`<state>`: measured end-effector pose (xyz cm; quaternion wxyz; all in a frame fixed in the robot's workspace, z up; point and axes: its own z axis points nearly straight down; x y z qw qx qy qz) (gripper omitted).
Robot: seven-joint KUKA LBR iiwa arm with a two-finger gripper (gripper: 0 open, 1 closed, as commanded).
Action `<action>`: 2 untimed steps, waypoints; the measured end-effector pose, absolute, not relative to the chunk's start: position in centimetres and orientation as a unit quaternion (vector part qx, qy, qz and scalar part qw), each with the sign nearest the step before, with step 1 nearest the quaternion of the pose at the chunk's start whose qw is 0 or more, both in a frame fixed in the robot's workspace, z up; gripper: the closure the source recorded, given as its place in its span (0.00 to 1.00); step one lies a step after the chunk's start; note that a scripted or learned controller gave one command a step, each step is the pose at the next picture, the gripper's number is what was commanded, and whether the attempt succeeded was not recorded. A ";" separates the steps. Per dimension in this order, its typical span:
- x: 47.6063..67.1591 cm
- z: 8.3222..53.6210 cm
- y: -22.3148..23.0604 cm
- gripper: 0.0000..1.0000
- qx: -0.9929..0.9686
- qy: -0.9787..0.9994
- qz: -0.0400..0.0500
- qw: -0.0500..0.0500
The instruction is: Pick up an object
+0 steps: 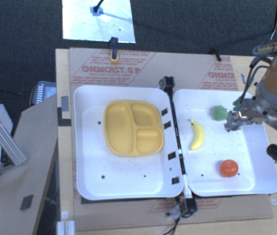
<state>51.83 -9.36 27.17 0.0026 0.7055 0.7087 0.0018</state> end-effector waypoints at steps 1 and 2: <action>51.6 25.7 -4.7 1.00 0.704 0.710 0.001 0.000; 51.8 25.9 1.2 1.00 0.703 0.711 0.001 0.000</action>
